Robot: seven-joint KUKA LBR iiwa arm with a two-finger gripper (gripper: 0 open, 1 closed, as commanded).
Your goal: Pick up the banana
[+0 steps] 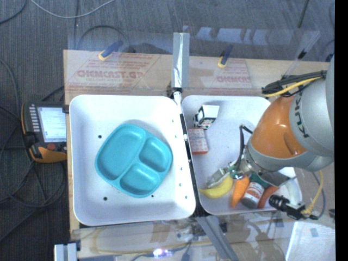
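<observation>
A yellow banana (pixel 216 190) lies at the front left of the right bin (pixel 228 145), near the wall between the two bins. My gripper (pixel 228 174) hangs right over the banana's upper right end, reaching down from the arm's orange band (pixel 274 134). From this angle I can't make out whether it touches the fruit. An orange carrot (pixel 237 192) lies against the banana's right end.
A dark can (pixel 253 196) sits right of the carrot. A small red-and-white box (pixel 198 141) and a white card (pixel 207 113) lie at the right bin's back left. The left bin (pixel 87 124) holds a blue divided plate (pixel 135 160).
</observation>
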